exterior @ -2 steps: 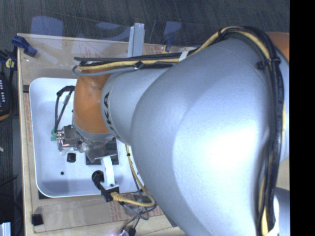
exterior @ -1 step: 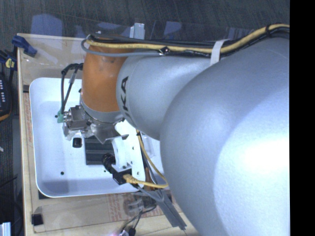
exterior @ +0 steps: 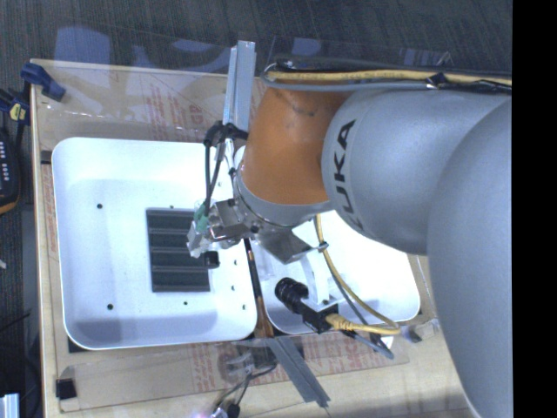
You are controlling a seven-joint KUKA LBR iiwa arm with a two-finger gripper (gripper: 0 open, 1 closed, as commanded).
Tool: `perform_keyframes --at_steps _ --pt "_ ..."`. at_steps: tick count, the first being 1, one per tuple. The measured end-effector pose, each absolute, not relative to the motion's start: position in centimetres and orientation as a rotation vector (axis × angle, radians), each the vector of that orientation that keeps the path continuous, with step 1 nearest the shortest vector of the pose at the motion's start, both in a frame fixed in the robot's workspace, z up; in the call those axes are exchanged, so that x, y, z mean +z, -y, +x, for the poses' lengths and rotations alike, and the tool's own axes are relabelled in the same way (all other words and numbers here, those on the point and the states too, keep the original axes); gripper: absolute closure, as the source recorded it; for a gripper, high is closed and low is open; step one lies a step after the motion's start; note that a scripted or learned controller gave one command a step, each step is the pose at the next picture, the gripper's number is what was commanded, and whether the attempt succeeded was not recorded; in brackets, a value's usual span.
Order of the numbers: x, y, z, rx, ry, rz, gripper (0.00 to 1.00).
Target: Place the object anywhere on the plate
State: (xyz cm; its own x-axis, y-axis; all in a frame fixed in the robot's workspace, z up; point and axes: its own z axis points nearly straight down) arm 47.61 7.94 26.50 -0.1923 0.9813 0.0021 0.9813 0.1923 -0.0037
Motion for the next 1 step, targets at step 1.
perform_keyframes --at_steps 1 --pt "22.76 -14.78 47.53 0.006 2.582 -1.78 1.0"
